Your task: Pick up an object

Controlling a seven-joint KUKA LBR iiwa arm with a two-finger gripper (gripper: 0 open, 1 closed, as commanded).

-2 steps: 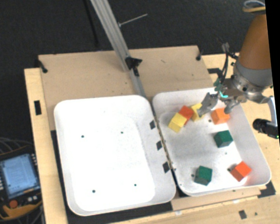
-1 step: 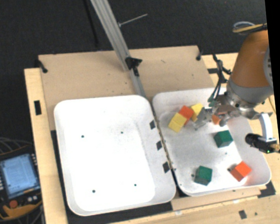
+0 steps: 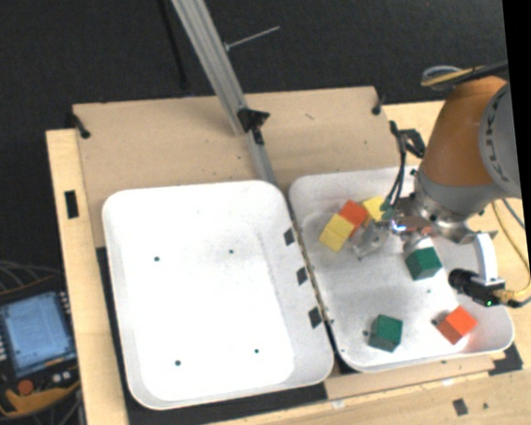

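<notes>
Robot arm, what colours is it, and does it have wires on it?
The arm is rounded, with a big orange band above a grey wrist. Thin dark cables run down its side toward the small metal claw. A white bracket with a black part sticks out near the wrist.

Smooth white plastic bins [image 3: 207, 288]; matt wood bench [image 3: 164, 142].

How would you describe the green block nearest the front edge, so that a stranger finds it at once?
Look at the right bin of the two white ones. Along its front edge lies a green block, left of an orange block. The other green block sits farther back, beside the gripper.
</notes>
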